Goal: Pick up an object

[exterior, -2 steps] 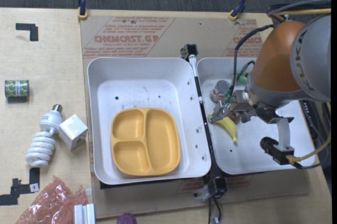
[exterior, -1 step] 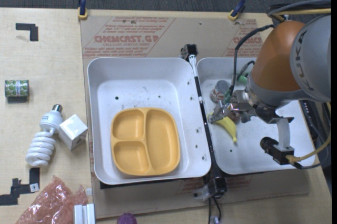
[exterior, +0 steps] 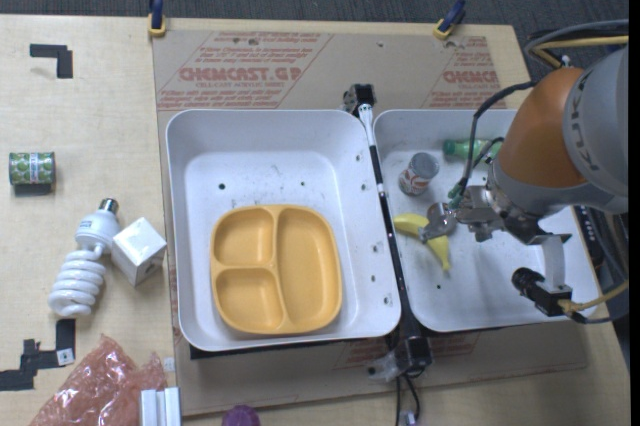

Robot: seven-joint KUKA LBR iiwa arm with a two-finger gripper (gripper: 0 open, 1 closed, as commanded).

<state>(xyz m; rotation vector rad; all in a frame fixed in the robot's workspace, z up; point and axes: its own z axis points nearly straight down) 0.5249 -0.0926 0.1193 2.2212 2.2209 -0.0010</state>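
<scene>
A yellow banana (exterior: 414,227) lies in the right bin (exterior: 470,302), near its left wall. My gripper (exterior: 438,222) is low over the banana's middle, reaching in from the right and covering part of it. Whether it touches the fruit I cannot tell. Just behind the banana stands a small grey and red can (exterior: 418,174). A green object (exterior: 462,149) lies at the back of that bin, partly hidden by my orange and grey arm (exterior: 545,149).
The left bin (exterior: 200,139) holds a yellow divided plate (exterior: 276,268). On the bench to the left lie a spiral light bulb (exterior: 82,264), a white cube (exterior: 139,250), a green can (exterior: 32,169) and a red mesh bag (exterior: 95,384).
</scene>
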